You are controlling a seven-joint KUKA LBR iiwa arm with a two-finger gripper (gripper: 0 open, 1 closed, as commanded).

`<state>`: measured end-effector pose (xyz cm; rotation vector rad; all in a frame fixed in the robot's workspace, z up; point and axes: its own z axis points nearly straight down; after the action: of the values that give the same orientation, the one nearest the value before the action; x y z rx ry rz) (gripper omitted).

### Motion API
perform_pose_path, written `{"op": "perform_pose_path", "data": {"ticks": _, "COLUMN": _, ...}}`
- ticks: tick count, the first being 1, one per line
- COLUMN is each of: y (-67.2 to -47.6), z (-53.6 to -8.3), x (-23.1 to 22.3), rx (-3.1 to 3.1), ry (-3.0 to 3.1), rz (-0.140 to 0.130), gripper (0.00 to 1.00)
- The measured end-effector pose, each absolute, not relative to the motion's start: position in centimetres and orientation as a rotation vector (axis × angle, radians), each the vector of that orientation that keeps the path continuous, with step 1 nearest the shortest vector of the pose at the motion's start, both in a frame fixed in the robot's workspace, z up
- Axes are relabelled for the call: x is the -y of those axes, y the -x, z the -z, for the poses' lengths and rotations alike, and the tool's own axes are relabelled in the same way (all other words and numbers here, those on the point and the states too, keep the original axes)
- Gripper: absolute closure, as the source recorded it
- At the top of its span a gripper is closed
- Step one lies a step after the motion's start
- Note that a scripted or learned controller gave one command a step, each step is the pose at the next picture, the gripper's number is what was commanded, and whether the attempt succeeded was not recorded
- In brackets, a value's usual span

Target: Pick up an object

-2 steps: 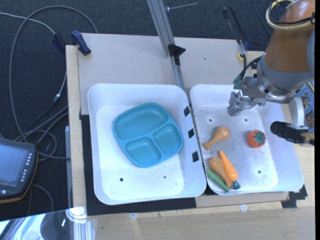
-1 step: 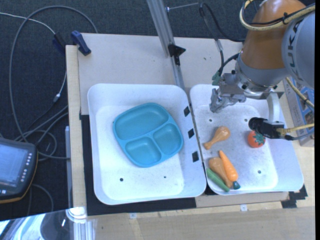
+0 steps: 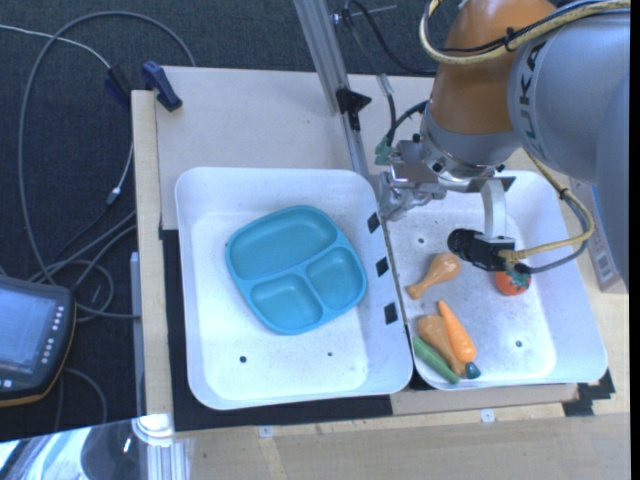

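In the right-hand shallow white bin, below my grey wrist with its orange band, lie the things I may lift. A tan toy chicken drumstick of moulded plastic rests near the bin's middle. Nearer the front edge an orange plastic carrot lies touching a green plastic pod-shaped vegetable. A small red-orange plastic tomato sits to the right, just beside a black fitting on my cabling.

I judge all of these light, stiff, hollow and rather slick, so they could skate out from under a pinch. The drumstick looks the best choice: it lies apart from its neighbours, and its narrow shank gives a waist to close across.

My two-finger gripper hangs over the far left corner of this bin, close to the dividing wall, well apart from the drumstick. I cannot tell how wide it stands, and nothing shows in its grasp.

The blue three-compartment plastic tray lies in the left white bin.
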<state>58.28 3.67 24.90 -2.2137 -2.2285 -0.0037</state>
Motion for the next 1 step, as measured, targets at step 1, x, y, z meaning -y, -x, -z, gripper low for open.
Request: {"op": "perform_pose_path", "data": {"ticks": 1, "y": -59.69, "z": -25.08, "x": -8.52, "rx": 2.229, "ry": 2.214, "rz": 0.005, "gripper": 1.00}}
